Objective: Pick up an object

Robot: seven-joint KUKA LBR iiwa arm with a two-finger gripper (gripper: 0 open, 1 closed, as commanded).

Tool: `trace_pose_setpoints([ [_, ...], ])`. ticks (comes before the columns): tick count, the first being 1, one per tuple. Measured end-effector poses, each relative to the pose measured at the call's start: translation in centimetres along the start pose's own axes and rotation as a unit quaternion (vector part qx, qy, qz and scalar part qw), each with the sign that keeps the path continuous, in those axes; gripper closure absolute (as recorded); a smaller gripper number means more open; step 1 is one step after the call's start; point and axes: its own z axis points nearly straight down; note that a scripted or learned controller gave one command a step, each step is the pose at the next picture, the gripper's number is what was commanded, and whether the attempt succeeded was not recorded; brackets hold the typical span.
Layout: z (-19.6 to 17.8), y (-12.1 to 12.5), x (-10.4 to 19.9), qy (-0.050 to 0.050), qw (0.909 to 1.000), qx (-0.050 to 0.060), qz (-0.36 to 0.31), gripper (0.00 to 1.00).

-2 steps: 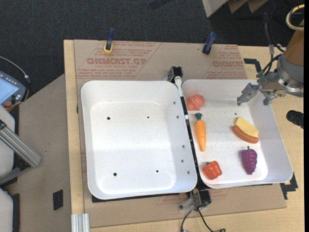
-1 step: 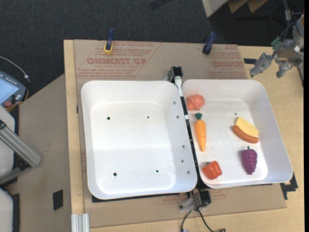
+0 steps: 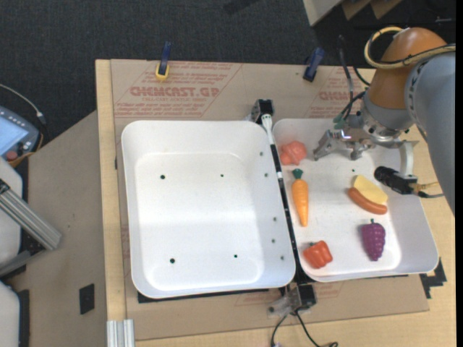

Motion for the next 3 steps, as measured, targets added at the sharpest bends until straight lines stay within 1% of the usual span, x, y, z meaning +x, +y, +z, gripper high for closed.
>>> trace_pose_setpoints([
  [1,-17.3,-6.6,-2.3,-0.003,1.0,-0.006,0.004,0.0],
  [2,-8.1,-0.6,3.4,-0.001,1.0,-0.004,-0.001,0.0],
  [3,-18.7,-2.0,-0.9,-0.004,0.9999,-0.009,0.004,0.0],
])
